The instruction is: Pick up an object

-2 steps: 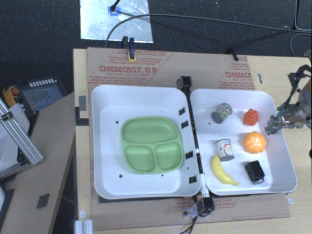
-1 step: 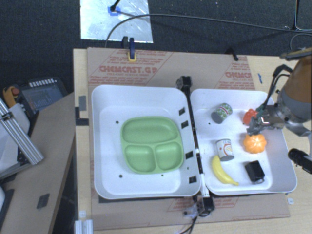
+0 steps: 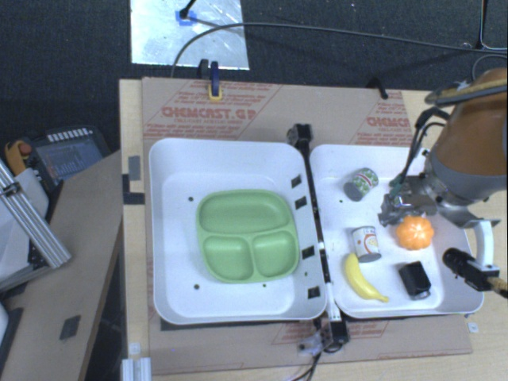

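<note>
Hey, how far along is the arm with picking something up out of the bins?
Early stage. Nothing looks picked yet: the orange, banana, two cans and black block all lie in the right bin, and the green tray sits in the left bin. In hand: the claw is down just left of the orange. Left: closing on an object and lifting it.

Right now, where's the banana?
In the right bin, near its front edge: the banana lies just below the small can, left of the black block.
</note>
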Robot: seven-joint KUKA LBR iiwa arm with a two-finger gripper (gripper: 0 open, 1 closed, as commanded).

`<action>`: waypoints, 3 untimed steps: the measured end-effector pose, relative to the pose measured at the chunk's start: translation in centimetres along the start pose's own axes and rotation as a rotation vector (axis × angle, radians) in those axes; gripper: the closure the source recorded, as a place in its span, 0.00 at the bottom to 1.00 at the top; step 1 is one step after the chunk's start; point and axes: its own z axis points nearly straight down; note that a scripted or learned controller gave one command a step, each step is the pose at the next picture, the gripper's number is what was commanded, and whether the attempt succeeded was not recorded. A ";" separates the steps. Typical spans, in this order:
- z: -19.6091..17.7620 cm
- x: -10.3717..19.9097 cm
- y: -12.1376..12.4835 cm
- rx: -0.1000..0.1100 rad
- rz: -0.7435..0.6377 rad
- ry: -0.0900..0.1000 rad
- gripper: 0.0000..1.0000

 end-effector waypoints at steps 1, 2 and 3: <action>0.9 5.0 -0.6 0.000 0.000 0.000 1.00; 0.0 10.1 -0.5 -0.001 -0.001 0.000 1.00; -0.7 15.4 -0.4 0.000 -0.001 0.000 1.00</action>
